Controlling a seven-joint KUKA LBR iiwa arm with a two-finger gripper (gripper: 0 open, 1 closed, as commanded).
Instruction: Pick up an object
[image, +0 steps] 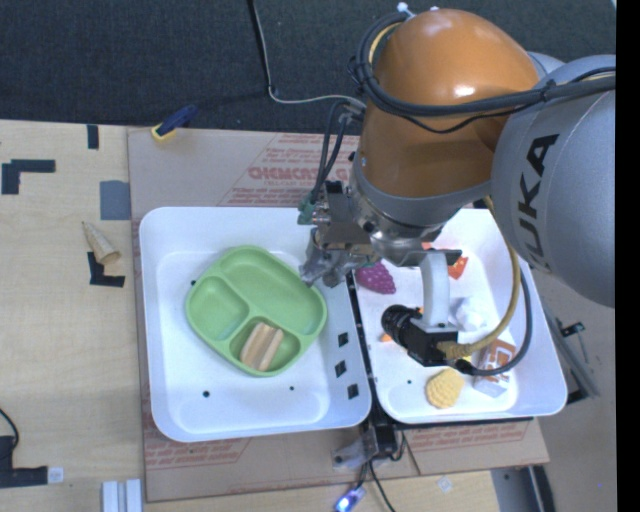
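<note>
The gripper (320, 265) hangs under the big orange wrist, low over the seam between the two bins, at the right rim of a green divided plate (225, 300). That plate lies in the left bin (165, 400) and carries a tan bread-like piece (262, 345) in its near compartment. Just right of the gripper, in the right bin (540, 395), lies a purple bunch of grapes (377, 277). Nothing can be seen held in the gripper.
The right bin also holds a yellow ridged item (445, 388), a brown and orange packet (495, 360), a white object (470, 315) and an orange piece (458, 266). The arm hides the bin's far part. A cardboard sheet (200, 170) lies under both bins.
</note>
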